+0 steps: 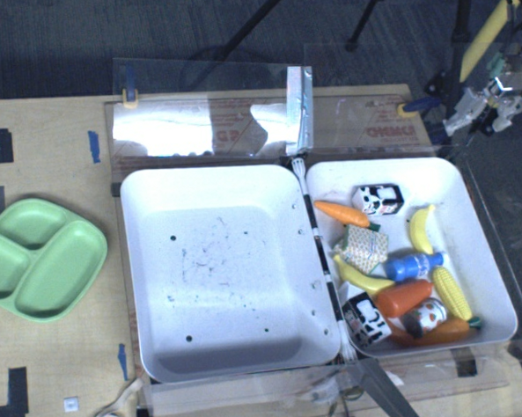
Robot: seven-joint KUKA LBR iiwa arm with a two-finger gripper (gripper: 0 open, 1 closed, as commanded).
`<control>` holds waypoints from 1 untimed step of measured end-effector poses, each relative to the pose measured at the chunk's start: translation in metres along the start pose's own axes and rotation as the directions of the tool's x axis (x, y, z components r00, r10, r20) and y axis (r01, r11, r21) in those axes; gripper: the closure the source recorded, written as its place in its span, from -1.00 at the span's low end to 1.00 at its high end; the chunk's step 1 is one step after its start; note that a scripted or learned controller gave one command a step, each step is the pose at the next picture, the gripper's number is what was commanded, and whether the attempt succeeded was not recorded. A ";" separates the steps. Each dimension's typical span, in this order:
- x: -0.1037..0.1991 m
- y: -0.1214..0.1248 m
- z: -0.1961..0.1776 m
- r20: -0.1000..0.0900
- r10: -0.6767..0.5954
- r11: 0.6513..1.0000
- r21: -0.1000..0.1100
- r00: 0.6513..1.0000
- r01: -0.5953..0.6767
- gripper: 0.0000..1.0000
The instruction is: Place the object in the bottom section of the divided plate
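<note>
The green divided plate [44, 259] sits far left on the worktop [45, 137], its bottom section bare, so the pick comes first. The object waits among touching toys [397, 265] in the right bin [472, 199]. What is probably the pincer [488, 105] hangs beyond that bin's far corner, and I cannot tell whether it is spread or pressed together.

green divided plate [40, 258] left on bench | toys heaped in right bin [479, 234]

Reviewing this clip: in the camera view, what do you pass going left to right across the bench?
Green divided plate → left white bin → right white bin holding the toy pile, where the carrot comes before the blue bottle, then the corn cob.
</note>
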State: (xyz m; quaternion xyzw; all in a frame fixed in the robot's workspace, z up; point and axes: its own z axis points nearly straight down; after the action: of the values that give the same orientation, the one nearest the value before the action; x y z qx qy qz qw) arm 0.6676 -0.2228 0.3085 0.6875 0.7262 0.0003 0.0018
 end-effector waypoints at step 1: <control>0.000 0.000 0.000 0.000 0.000 1.000 0.000 1.000 0.000 -1.00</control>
State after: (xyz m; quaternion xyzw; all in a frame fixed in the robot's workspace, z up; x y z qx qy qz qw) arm 0.6676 -0.2228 0.3085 0.6875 0.7262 0.0003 0.0018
